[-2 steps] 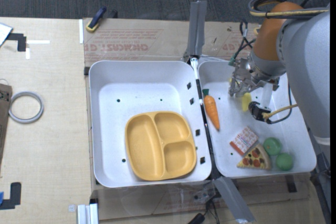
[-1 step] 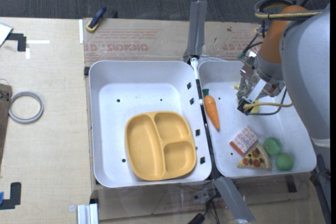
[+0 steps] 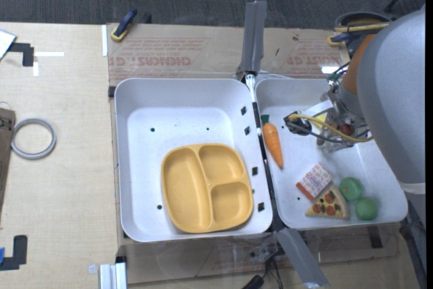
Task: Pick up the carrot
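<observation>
The orange carrot [image 3: 272, 144] with a small green top lies in the right bin [image 3: 295, 93], close against its left wall, pointing toward the front. My gripper [image 3: 330, 137] hangs over the middle of the same bin, to the right of the carrot and apart from it. A yellow cable loops out from it toward the carrot. The grey arm covers the bin's right side.
A yellow divided plate [image 3: 206, 186] sits in the left bin [image 3: 135, 145]. At the front of the right bin lie a small red and white box [image 3: 314, 181], a toy pizza slice [image 3: 329, 204] and two green balls [image 3: 351, 188]. A tape roll [image 3: 32, 138] lies on the bench at far left.
</observation>
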`<action>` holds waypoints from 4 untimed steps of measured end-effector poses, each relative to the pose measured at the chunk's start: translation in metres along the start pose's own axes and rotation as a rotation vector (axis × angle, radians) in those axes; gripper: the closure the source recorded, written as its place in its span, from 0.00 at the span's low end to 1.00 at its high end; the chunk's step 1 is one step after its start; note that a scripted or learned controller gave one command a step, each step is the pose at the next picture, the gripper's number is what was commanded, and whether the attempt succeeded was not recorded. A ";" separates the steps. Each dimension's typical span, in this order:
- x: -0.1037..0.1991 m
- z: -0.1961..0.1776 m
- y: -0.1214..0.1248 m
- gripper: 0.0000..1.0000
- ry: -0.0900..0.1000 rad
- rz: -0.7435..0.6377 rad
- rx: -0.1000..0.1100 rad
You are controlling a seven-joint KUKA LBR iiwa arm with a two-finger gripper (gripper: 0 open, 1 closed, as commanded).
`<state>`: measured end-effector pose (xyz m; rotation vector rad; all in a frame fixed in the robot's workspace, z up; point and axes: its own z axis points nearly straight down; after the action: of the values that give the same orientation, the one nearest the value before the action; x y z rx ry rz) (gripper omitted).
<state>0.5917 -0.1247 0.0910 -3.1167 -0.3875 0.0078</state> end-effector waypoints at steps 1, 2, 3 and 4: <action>0.038 0.000 -0.020 1.00 0.001 0.023 -0.001; 0.041 0.000 -0.023 1.00 0.000 0.044 -0.001; 0.009 0.000 -0.030 1.00 0.000 -0.229 0.001; -0.004 0.000 -0.034 1.00 0.000 -0.072 0.002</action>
<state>0.5799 -0.0930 0.0906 -3.0990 -0.4992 0.0084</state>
